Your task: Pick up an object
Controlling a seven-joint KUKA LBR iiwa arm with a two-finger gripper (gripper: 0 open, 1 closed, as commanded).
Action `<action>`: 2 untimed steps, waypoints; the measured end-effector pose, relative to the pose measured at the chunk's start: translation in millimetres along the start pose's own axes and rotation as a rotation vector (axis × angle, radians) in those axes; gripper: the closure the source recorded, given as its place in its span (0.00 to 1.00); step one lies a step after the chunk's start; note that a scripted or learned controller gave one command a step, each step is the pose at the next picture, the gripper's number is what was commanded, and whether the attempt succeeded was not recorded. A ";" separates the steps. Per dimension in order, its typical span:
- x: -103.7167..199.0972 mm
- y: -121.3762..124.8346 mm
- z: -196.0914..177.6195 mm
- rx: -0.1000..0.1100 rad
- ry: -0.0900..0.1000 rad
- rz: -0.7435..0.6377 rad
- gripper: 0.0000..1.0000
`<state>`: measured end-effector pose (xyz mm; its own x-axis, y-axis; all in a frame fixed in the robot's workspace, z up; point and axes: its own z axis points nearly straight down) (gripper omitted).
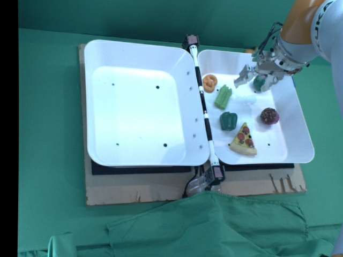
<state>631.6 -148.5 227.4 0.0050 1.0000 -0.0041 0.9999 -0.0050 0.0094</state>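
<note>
Over the right bin [300,143], at its 1 o'clock corner: your gripper [261,78], fingers spread around a green toy [260,82].
Grip: you cannot call it held yet.
Bin centre: celery [223,97], green pepper [228,121].
6 o'clock: pizza slice [244,140].
9 o'clock: orange ring [210,82].
3 o'clock: dark red berry [269,115].
</note>
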 end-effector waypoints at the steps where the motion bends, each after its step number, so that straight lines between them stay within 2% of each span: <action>1: 44.8 22.3 44.1 0.000 -0.001 -0.005 0.00; 2: 27.6 -62.3 39.4 0.000 0.001 0.002 0.00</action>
<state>569.8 -120.7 187.3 0.0066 1.0000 -0.0035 0.9999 -0.0066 0.0098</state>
